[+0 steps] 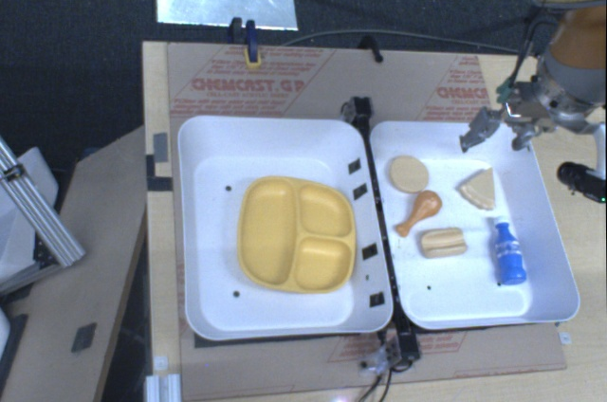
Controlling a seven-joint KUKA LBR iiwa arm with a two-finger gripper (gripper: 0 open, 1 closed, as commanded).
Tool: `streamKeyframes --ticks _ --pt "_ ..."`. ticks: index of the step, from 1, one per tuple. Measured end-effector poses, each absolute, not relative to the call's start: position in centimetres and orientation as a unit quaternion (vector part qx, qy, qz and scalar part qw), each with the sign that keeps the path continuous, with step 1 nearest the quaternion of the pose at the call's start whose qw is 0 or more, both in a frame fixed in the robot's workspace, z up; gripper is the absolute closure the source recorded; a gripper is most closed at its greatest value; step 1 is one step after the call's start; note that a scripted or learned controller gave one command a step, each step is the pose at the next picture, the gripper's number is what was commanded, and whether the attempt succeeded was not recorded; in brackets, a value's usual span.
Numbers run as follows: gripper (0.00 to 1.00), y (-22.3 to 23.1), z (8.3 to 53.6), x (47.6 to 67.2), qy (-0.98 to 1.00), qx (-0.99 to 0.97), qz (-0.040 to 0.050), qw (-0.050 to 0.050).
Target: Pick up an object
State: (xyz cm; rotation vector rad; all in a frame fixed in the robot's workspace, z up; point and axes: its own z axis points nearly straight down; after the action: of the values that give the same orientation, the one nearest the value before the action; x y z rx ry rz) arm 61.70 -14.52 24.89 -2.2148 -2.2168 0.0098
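The arm's hand [499, 132] hovers, fingers spread and holding nothing, over the right white plastic bin's [550, 229] far edge, beyond the pale wedge-shaped toy [479, 190].

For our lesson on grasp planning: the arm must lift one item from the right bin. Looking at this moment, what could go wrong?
1. The drumstick lies close to the round cracker and the bun, so fingers closing on one may nudge a neighbour.
2. The blue bottle lies flat and rounded; it may roll or slip out.
3. The gripper hangs by the right bin's far rim; descending there could clip the wall.
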Motion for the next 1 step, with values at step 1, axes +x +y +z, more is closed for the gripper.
streamKeyframes --ticks 1 --pt "0.0 -14.49 25.6 61.92 -0.708 -0.706 -0.0003 -0.001"
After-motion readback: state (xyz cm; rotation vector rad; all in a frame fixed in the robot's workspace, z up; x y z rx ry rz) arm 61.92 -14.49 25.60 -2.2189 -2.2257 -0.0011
